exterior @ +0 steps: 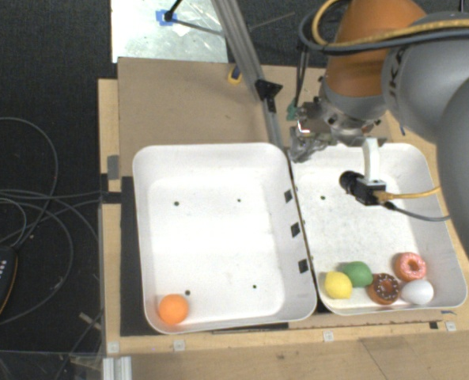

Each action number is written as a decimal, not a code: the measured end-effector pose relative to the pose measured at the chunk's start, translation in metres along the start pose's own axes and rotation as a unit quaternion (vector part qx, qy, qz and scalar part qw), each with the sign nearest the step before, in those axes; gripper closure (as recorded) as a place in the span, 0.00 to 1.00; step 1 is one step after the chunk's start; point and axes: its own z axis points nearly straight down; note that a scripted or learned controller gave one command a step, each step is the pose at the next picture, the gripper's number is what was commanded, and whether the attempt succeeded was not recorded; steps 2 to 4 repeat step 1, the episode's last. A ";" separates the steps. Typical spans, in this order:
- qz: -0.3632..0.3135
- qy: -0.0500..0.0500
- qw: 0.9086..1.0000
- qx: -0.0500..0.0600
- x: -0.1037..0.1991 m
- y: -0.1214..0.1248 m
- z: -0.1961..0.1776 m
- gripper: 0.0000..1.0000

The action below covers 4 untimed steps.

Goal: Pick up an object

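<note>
Five small toy foods cluster at the lower right of the frame, in the near end of the right bin (438, 212): a yellow lemon (338, 285), a green piece (358, 273) touching it, a chocolate doughnut (384, 289), a pink frosted doughnut (410, 266) and a white egg (417, 292). One orange ball (172, 309) sits in the left bin (210, 158), lower left corner. Gripper (301, 145) hangs over the bins' far shared edge, upper centre; cannot tell its finger state; nothing seen held.
</note>
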 end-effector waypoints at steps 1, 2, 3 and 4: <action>0.000 0.000 1.000 0.000 0.047 -0.003 0.006 1.00; 0.000 0.000 1.000 0.000 0.047 -0.003 0.006 1.00; 0.000 0.000 1.000 0.000 0.047 -0.003 0.006 1.00; 0.000 0.000 1.000 0.000 0.047 -0.003 0.006 1.00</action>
